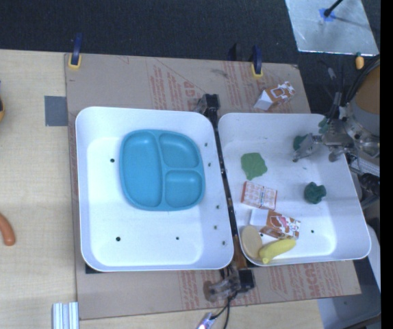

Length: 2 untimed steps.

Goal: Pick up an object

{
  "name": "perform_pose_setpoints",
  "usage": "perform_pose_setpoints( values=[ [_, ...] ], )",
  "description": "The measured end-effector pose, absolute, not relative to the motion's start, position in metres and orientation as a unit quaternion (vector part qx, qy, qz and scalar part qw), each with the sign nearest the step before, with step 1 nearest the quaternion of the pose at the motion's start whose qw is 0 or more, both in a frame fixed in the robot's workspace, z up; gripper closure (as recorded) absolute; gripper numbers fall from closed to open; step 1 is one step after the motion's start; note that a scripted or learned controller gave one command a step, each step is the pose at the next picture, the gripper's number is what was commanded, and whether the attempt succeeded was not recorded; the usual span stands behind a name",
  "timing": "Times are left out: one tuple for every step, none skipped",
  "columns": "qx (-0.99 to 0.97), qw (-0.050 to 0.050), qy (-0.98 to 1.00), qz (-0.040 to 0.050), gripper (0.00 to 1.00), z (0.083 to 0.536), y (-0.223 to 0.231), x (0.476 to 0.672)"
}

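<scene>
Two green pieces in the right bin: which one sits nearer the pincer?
The darker green piece, by the bin's right wall below the pincer. The lighter, flatter one lies further left.

Cardboard sheet [148, 88]: faint red printing runs in diagonal lines across it, well left of the fingers; no word can be made out.
Red-and-white packet [259, 196]: printed in red, lying in the right bin [347, 245] below-left of the fingers; lettering too small to read.
Small carton [274, 96]: brown-and-white print, above-left of the fingers; illegible.
</scene>
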<state>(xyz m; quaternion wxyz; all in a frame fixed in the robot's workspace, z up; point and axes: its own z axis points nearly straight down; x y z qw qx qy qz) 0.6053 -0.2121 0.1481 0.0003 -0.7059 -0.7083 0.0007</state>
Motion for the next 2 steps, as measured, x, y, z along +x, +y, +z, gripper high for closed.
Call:
perform_pose_setpoints(
  values=[
    [-0.706, 0.001, -0.709, 0.0013, 0.0, 0.091, -0.212, 0.656],
    [-0.706, 0.001, -0.709, 0.0015, 0.0, 0.13, -0.212, 0.565]
  ],
)
